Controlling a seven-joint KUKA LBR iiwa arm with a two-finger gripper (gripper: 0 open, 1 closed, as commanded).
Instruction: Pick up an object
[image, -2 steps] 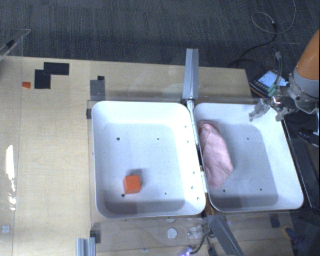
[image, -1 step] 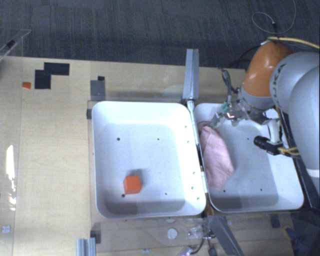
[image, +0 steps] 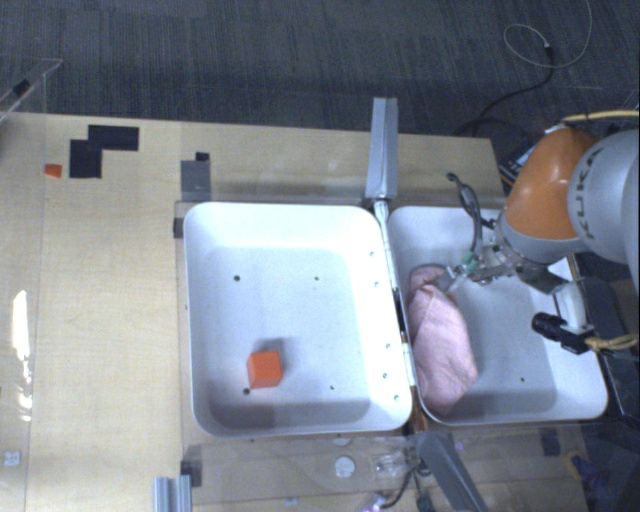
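Two shallow white bins (image: 300, 225) sit side by side on the pale wooden bench, and the gripper (image: 468, 268) hangs by the top of the soft pink cloth bundle (image: 440, 340) in the right bin, probably lining up to lower and pinch it.

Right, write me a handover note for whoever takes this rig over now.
Tool: low over the upper left part of the right bin, just above the top end of the pink cloth bundle. Whether its fingers are open or shut cannot be told from this angle, and nothing is seen held.
Things: the pink cloth bundle lies along the right bin's left wall. An orange block sits in the lower left part of the left bin, well away from the arm.
Done: approach to the bundle.
Left: grasp it, lift it, and confirm it comes up.
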